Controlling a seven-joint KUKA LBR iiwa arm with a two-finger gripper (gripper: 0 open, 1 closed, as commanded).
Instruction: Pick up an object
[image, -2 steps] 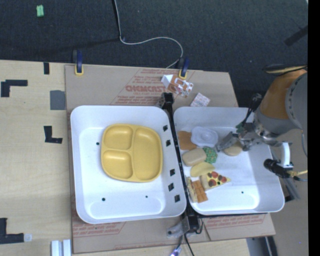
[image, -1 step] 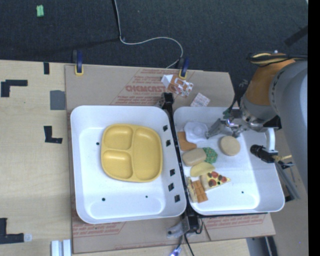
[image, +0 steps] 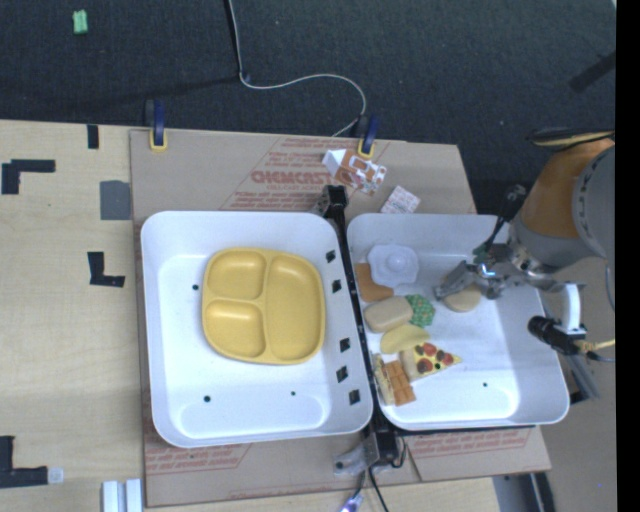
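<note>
The arm reaches in over the right bin, and its gripper is low inside that bin, so the step in hand looks like the grasp itself. A small tan, bun-like piece lies at the fingertips, on the bin floor toward the bin's far right part. One dark finger slants down just beside it, but I cannot tell whether the fingers are spread or already closed around the piece.

The next move would call for a firm closing on that piece, then a straight lift clear of the bin wall.

The left bin, beside the right bin, bears a yellow divided plate. In the right bin's left part sits a cluster of toy food: a clear cup, a tan bread roll, a pizza slice and a waffle strip, all apart from the tan piece.
</note>
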